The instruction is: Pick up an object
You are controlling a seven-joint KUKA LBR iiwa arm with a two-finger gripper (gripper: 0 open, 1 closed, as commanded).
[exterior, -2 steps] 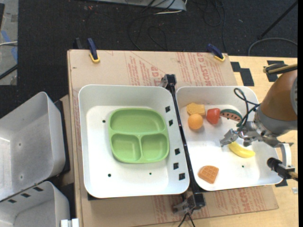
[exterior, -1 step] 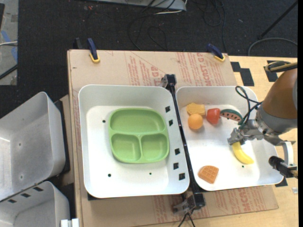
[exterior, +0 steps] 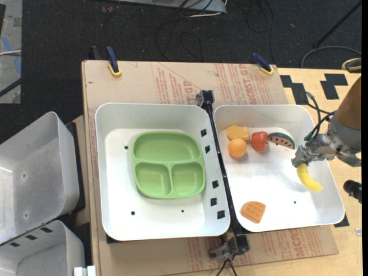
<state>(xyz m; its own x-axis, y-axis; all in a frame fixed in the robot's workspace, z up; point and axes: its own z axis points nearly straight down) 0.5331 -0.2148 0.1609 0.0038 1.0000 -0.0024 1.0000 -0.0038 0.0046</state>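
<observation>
Evenly and brightly lit from overhead. Mild glare off the white bins [exterior: 115, 154], only soft, short shadows under the toy food. Dark, underexposed floor beyond the bench. Reasonably sharp overall, slightly grainy, little edge distortion.

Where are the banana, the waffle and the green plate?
banana [exterior: 311, 181]: camera view, middle of its yellow curve.
waffle [exterior: 253, 211]: camera view, centre of its orange grid.
green plate [exterior: 169, 142]: camera view, top compartment's bare floor.

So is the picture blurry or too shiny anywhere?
Camera view: mostly sharp and evenly lit; the green tray and banana look crisp, with soft shadows under the toys. The white bin is bright but not glaring. The gripper at the right looks a bit blurred.
</observation>
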